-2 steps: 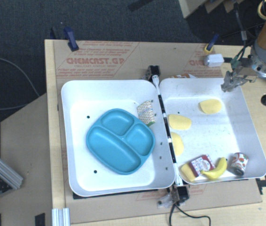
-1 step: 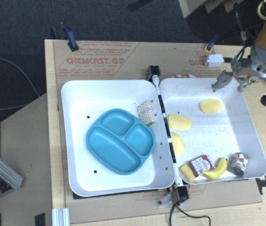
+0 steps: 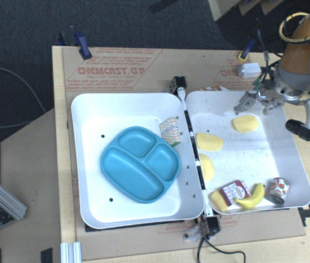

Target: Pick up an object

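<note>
A robotics lab: a plywood bench [image 3: 116,64] with two shallow white bins [image 3: 86,147], clamps, loose cables [image 3: 12,92] at left.

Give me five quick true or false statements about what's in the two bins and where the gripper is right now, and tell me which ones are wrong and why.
1. The blue divided plate lies in the left bin. True.
2. The banana lies in the left bin. False: it lies in the right bin, near the front edge.
3. The gripper is above the far part of the right bin, close to a pale yellow piece. True.
4. The gripper holds the small can. False: the can lies at the right bin's front right corner, far from the gripper.
5. A small patterned object sits beside the plate's far right edge. True.
</note>
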Tool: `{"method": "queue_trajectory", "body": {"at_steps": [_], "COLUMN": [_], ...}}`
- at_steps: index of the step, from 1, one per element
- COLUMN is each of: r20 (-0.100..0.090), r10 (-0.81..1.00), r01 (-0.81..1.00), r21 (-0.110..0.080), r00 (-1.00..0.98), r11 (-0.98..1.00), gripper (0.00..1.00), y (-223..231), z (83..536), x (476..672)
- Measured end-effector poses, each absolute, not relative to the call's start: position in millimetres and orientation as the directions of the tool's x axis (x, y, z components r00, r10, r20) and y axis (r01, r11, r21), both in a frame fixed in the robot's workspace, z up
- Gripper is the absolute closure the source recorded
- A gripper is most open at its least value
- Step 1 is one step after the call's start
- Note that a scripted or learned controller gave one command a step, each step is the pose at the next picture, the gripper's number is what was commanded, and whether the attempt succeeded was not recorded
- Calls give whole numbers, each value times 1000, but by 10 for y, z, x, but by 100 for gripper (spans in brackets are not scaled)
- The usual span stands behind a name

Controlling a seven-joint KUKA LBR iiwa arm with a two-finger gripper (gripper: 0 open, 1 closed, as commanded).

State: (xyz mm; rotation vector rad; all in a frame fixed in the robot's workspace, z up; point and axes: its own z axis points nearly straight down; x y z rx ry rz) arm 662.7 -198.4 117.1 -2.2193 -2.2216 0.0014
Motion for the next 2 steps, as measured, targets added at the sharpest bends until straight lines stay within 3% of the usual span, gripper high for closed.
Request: {"method": "queue_trajectory", "body": {"at_steps": [1, 2], "r20": [0, -1], "r10": [1000, 1000], "r01": [1000, 1000], "r21": [-2, 3], "r00": [0, -1], "r11": [0, 1], "gripper": [0, 100], "y": [-1965, -1964], "z": [842, 963], "x": [6461, 6478]}}
